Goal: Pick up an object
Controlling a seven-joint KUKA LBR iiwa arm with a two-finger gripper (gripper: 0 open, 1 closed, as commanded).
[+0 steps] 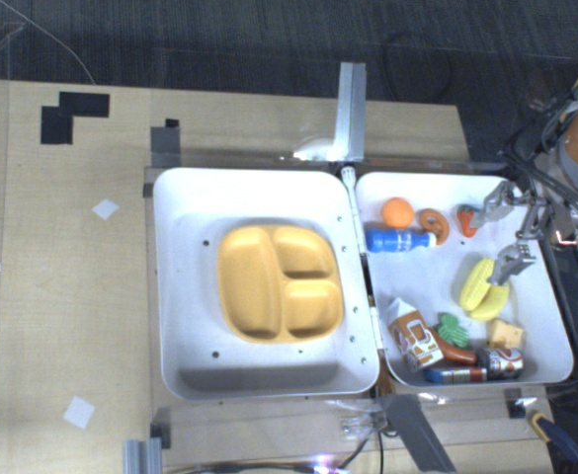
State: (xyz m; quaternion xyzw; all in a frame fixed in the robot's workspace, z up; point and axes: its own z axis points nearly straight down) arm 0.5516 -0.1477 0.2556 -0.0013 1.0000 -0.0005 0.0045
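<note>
My gripper (503, 233) reaches in over the right edge of the right bin (437, 191). It stands open, one fingertip (494, 203) near a small red piece (467, 219), the other just above the yellow banana (482, 286). Only bare bin floor shows between the fingers. Farther left in this bin lie an orange ball (397, 211), a blue bottle (399, 239) and a brown ring-shaped piece (434, 225).
Along the right bin's front sit a small carton (416, 337), a green piece (453, 326), a red sausage (456, 342), a can (503, 364) and a tan cube (506, 335). The left bin (185, 265) holds a yellow divided plate (276, 282). A metal post (352, 112) stands behind the bins.
</note>
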